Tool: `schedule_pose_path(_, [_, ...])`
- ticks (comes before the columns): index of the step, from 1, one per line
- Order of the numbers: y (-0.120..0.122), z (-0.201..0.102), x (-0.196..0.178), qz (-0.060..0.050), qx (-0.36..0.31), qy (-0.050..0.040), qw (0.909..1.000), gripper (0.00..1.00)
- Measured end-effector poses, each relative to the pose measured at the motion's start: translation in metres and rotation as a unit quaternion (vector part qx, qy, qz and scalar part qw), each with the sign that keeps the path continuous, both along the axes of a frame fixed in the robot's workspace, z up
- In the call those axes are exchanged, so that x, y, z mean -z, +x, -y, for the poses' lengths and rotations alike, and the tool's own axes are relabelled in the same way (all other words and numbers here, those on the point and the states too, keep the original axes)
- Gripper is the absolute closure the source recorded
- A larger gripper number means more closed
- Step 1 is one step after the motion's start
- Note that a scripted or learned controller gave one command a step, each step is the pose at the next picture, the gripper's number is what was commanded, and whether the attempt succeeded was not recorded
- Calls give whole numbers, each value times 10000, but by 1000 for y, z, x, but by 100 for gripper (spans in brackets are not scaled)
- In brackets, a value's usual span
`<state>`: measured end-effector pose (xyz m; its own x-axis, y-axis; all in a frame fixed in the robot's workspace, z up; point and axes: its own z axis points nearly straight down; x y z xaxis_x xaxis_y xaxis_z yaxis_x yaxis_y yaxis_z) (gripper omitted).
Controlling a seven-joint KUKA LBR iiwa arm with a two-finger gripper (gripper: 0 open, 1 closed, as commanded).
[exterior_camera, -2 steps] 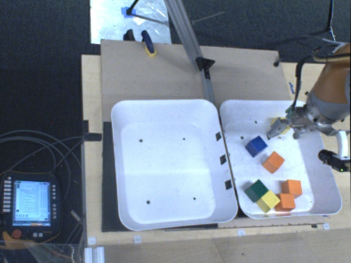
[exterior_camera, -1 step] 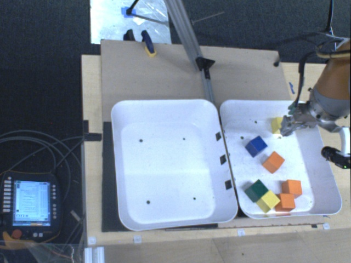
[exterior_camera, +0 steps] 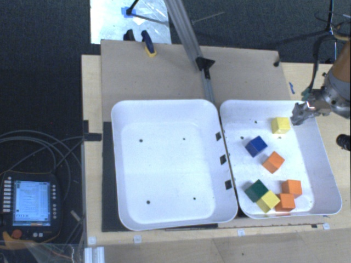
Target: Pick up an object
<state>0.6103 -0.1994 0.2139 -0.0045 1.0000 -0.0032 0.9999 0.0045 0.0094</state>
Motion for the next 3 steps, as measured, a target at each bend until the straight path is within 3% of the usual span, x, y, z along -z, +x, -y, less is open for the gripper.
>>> schedule_pose_path(1, [-5,-7,-53,-5,-7,3,10000,100])
schedule_pose_path(2, [-4,-7,-76,-17,-5,7,10000,100])
schedule_pose_path(3, [7,-60,-80,-27,-31,19,10000,100])
